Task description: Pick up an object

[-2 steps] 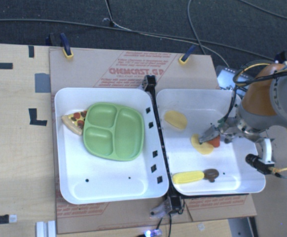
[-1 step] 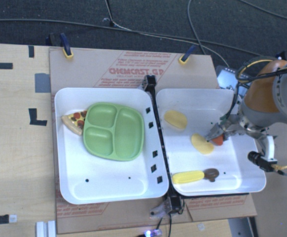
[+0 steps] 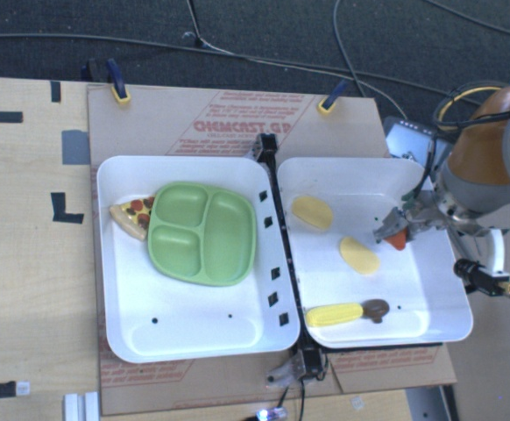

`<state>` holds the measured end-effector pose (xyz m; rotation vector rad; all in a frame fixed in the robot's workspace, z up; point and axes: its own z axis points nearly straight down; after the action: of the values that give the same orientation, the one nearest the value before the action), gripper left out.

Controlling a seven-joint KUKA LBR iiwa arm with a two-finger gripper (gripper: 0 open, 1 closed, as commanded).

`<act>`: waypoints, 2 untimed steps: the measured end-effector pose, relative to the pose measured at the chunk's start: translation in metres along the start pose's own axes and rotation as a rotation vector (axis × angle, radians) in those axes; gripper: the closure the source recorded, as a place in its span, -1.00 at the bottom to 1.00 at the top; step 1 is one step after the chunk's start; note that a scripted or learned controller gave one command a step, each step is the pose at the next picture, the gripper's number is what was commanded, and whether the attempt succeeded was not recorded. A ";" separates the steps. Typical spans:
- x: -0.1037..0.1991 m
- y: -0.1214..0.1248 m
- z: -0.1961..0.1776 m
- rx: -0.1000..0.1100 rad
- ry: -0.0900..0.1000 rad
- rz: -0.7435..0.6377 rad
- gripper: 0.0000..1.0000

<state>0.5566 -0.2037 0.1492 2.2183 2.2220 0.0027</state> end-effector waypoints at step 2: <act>0.011 0.002 -0.095 -0.001 -0.001 -0.001 1.00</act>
<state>0.5582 -0.1930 0.2438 2.2163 2.2212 0.0029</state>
